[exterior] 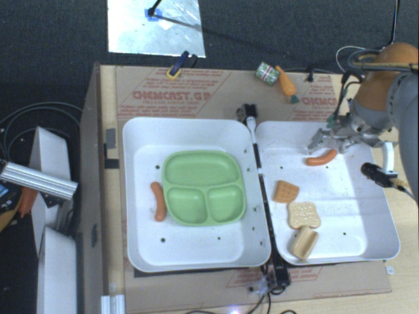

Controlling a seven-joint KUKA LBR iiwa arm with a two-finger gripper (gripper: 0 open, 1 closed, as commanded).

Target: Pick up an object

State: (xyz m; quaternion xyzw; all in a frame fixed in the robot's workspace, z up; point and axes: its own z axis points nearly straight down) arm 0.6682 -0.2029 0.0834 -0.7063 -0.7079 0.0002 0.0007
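The gripper (pixel 325 142) hangs low at two o'clock in the right bin (pixel 386 241), just above the orange sausage (pixel 321 157), likely lined up for it. Nothing sits between the fingers; whether they're spread or closed, I can't tell.

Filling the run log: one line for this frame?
phase: reaching | gripper: low in right bin, just above sausage | grasp: none seen | left bin: green tray, second sausage
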